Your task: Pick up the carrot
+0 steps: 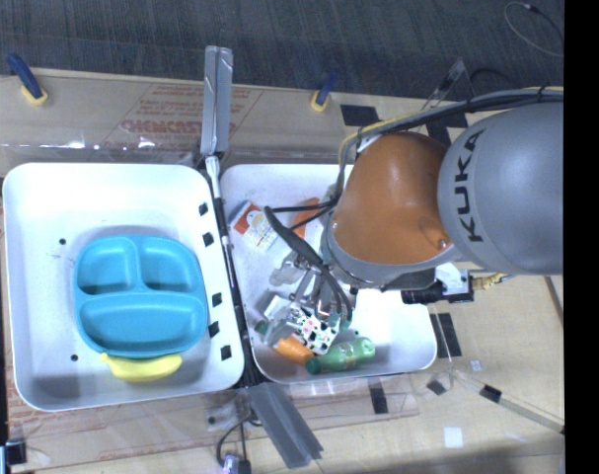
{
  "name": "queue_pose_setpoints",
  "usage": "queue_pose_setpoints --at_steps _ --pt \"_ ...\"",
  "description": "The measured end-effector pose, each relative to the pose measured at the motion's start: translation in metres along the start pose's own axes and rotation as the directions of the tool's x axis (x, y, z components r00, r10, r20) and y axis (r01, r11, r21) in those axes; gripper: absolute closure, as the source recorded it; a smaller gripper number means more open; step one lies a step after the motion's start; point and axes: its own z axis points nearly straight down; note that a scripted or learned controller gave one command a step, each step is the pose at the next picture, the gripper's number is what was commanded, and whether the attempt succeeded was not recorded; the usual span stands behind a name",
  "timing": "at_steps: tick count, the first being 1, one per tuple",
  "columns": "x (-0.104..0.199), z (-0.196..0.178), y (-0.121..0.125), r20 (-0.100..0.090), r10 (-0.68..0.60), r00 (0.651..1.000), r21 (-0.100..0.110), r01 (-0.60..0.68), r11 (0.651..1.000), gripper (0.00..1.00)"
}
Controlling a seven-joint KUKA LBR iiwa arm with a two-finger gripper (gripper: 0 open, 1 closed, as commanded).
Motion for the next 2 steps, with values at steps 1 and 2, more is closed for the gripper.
queue_pose_setpoints --at_steps 1,2 --pt "0.0 0.0 0.0 0.0 -0.104 0.995 0.0 0.104 0.995 0.0" --pt "-0.034 -0.001 -0.019 0.007 0.351 0.936 -0.004 -0.351 0.936 0.0"
